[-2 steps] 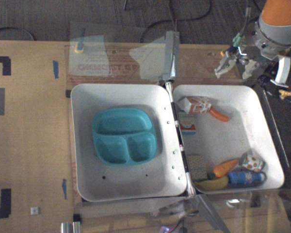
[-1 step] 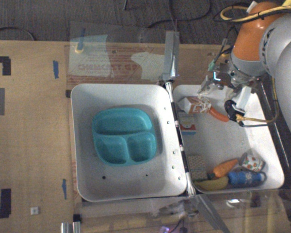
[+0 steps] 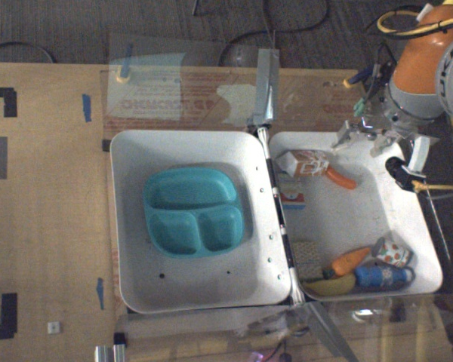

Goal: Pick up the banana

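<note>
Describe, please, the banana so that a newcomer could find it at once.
Look in the right-hand shallow white bin, at its near edge. The curved yellow banana lies there, just below an orange carrot-shaped toy and left of a blue bottle; it alone is yellow.

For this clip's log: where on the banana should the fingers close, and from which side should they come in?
Grip the banana near its middle, coming from above. It lies flat along the right bin's near wall, with a carrot and a blue bottle crowding it, so a side approach looks blocked. Close across its narrow width.
</note>
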Available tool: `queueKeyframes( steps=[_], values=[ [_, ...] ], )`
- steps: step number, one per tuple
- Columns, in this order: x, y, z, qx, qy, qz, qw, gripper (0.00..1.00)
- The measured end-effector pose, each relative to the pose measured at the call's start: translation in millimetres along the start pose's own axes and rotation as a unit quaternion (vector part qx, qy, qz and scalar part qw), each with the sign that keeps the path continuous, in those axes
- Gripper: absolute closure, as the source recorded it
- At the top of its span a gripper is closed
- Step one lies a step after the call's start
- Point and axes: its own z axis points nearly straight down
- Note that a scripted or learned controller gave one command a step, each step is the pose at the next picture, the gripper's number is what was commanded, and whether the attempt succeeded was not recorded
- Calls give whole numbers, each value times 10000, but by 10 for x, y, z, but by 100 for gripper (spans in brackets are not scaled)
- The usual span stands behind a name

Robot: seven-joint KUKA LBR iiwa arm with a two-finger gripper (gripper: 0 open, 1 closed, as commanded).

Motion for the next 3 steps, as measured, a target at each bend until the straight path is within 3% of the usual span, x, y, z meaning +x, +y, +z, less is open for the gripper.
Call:
queueKeyframes(
  steps=[1, 2, 3],
  values=[
    [356, -328, 402, -143, -37, 95, 9998, 0],
    [491, -860, 702, -26, 2, 214, 9998, 0],
    [-110, -1461, 708, -17, 7, 803, 9968, 0]
  ],
)
